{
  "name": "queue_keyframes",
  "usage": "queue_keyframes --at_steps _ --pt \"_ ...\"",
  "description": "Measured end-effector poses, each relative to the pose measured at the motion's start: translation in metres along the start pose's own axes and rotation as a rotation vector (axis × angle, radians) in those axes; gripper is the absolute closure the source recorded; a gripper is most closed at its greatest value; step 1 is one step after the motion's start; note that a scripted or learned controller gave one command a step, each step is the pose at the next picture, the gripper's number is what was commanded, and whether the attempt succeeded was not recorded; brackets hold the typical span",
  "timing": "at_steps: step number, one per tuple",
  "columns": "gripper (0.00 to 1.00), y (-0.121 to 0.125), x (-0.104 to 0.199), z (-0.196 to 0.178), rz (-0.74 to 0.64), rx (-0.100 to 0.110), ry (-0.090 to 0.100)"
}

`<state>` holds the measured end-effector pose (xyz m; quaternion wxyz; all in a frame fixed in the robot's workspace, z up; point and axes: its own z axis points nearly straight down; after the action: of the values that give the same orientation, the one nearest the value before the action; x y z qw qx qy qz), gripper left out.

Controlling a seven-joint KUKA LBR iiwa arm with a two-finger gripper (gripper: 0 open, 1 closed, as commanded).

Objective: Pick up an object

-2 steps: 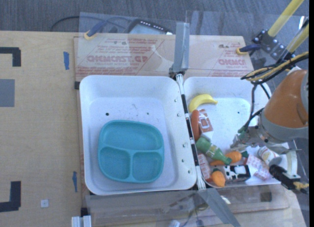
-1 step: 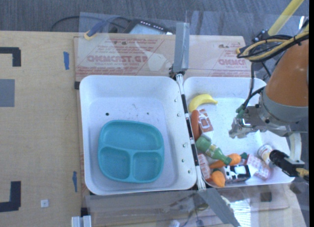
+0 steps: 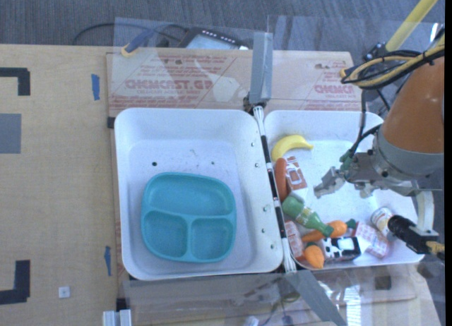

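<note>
The right bin holds a jumble of toy food. A yellow banana lies at its back left, with a red-orange sausage just in front along the left wall. A green bottle, a carrot, an orange ball and a black-and-white piece crowd the front. A pink packet and a small jar lie toward the right. My gripper hangs over the bin's middle, right of the sausage and above the bottle, with nothing seen in it.
The left bin carries a teal divided plate. A grey divider bar stands behind the seam between the bins. The arm's orange band and yellow cables loom over the right bin's far right.
</note>
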<state>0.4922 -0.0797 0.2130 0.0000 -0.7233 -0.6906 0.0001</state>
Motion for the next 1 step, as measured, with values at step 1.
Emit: queue_keyframes --at_steps 1 --pt "0.00 -0.0092 -0.0482 0.1265 -0.166 -0.006 -0.001"
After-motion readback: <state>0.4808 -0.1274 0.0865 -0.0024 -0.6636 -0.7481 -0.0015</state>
